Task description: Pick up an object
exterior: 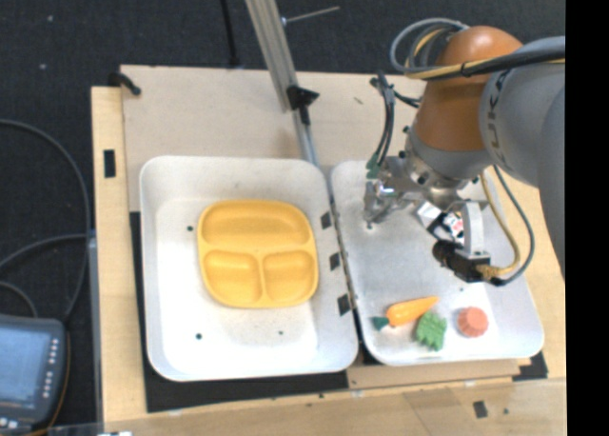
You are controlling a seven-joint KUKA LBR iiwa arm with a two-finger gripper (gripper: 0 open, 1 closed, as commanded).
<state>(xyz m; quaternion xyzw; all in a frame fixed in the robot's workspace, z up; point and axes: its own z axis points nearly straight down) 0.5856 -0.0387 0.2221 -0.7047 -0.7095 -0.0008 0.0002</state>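
My gripper hangs over the far left part of the right bin, below the orange wrist band. I see nothing between its metal fingers. Along that bin's near edge lie three small toys: an orange carrot, a green leafy piece and a reddish round piece. They rest well nearer the front than the gripper, apart from it.
The left bin holds a yellow divided plate. A slanted metal post rises behind the bins. Cables and a black connector dangle from the wrist above the right bin.
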